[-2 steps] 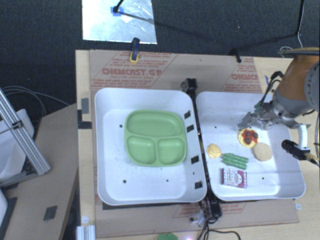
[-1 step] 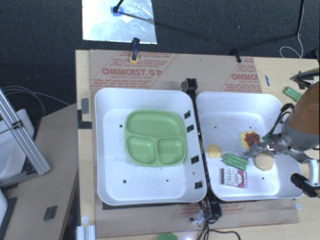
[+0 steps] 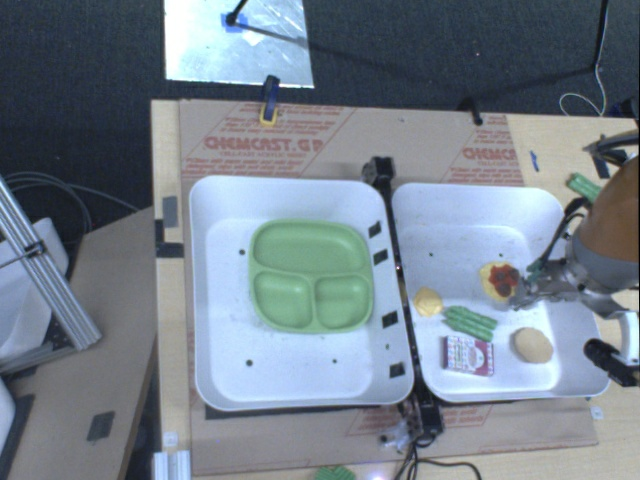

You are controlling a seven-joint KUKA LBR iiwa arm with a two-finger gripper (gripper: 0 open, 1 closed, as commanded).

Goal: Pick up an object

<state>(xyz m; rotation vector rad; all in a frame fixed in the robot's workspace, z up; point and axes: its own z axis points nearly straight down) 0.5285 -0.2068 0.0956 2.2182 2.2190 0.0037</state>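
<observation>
The table [image 3: 330, 128] is a pale board covered with brown protective sheeting printed in red letters, and it carries two shallow white bins side by side. The left bin [image 3: 215, 298] holds a green divided plate [image 3: 308, 273] lying flat near its middle. The right bin [image 3: 470, 213] holds the small things: a yellow and red object [image 3: 497, 278], a small yellow lump [image 3: 428, 302] near the divider, a green pod-like piece [image 3: 470, 319] just beside it, a red and white packet [image 3: 468, 354] near the front wall, and a tan potato-like lump [image 3: 533, 345] to its right.

The arm comes in from the right, and its hand [image 3: 522, 290] sits low in the right bin, touching or just beside the yellow and red object (whether it is released or clenched cannot be told from here).

Beyond the table lies dark carpet with a shiny metal sheet [image 3: 238, 26] on it, and cables trail across. A lower beige surface [image 3: 110, 328] with a metal frame [image 3: 45, 278] stands at the left.
</observation>
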